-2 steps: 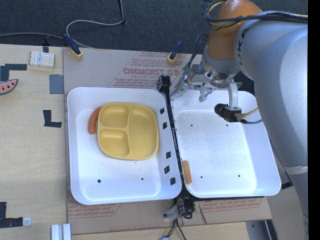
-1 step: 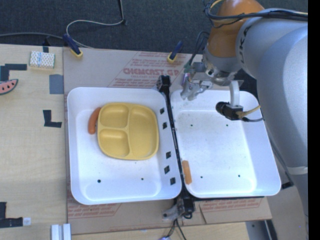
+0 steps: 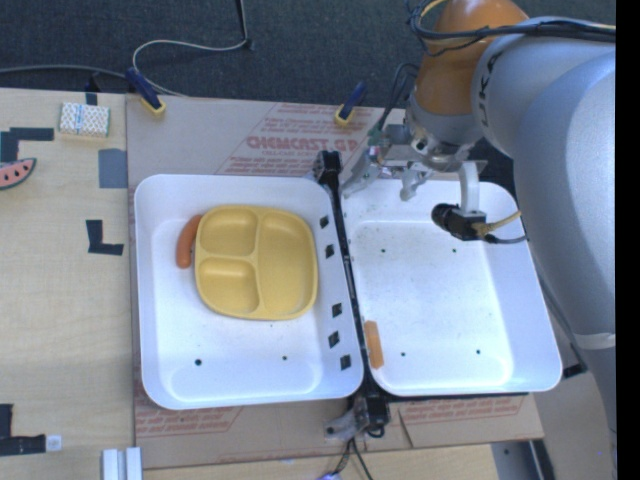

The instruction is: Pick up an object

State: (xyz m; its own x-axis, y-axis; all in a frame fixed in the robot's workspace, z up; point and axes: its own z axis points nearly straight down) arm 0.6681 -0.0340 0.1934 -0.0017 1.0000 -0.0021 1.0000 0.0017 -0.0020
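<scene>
A yellow divided plate [image 3: 255, 263] lies in the left bin [image 3: 240, 373]. An orange sausage-shaped piece [image 3: 185, 243] rests against the plate's left rim. A small orange stick [image 3: 373, 343] lies at the left wall of the right bin [image 3: 470, 348]. My gripper [image 3: 382, 181] hangs over the far left corner of the right bin, near the divider between the bins. Its fingers stand apart with nothing between them. It is well away from both orange pieces and from the plate.
The grey arm [image 3: 560, 118] covers the right bin's far right side. A black part with a cable [image 3: 460, 220] sticks out below the wrist. Blue-and-yellow clamps [image 3: 147, 90] [image 3: 350, 103] hold the cardboard behind the bins. A small patterned block [image 3: 85, 120] lies on the bench at left.
</scene>
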